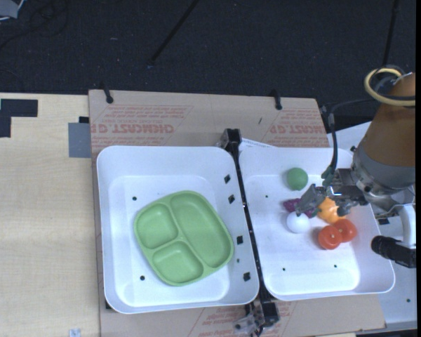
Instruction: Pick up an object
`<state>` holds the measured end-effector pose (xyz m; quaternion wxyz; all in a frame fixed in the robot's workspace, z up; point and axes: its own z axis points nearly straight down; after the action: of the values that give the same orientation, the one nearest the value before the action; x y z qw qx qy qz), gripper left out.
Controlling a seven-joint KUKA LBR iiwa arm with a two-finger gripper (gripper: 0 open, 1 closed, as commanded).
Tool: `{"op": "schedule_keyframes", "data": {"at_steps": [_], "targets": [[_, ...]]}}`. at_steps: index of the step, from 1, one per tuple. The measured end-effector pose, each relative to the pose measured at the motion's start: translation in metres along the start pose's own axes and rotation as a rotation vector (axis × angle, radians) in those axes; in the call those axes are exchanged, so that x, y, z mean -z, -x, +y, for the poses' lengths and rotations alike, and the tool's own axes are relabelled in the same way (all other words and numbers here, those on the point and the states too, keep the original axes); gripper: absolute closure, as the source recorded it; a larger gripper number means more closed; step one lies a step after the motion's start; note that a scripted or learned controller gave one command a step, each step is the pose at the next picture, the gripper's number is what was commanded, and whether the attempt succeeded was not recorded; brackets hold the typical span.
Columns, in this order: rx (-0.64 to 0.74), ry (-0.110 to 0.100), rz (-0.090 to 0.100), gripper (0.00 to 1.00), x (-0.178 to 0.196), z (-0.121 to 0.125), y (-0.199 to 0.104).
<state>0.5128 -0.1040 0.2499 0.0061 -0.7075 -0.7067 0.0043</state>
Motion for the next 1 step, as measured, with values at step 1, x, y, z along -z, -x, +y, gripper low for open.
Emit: {"op": "schedule_keyframes", "data": {"at_steps": [1], "targets": [[0.002,0.011,-0.001,0.00,0.0052,0.0019,0.0002]]}}
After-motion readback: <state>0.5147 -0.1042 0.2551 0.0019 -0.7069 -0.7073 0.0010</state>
